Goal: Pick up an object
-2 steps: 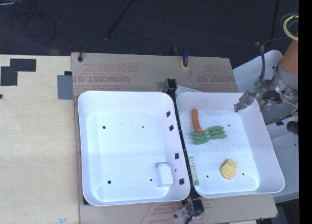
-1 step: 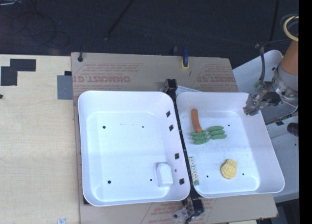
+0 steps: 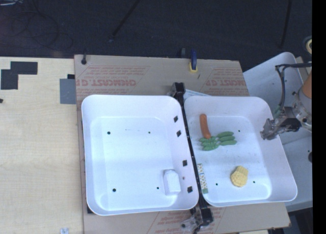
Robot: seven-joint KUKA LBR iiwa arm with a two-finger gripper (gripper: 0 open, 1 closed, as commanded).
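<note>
The right bin (image 3: 275,177) holds an orange sausage-shaped piece (image 3: 205,125) near its upper left, a green pea-pod bunch (image 3: 219,141) just below it, and a yellow corn piece (image 3: 239,176) toward the front. A white block (image 3: 171,181) lies in the left bin (image 3: 102,197) near its front right corner. My gripper (image 3: 270,130) hangs at the right rim of the right bin, well right of the green bunch, with nothing seen between its fingers.
Both bins sit on a cardboard sheet (image 3: 127,78) on the bench. Black clips (image 3: 178,88) join the bins along the middle divider. A blue and yellow clamp (image 3: 193,62) stands at the cardboard's back edge. Cables run behind my arm at the right.
</note>
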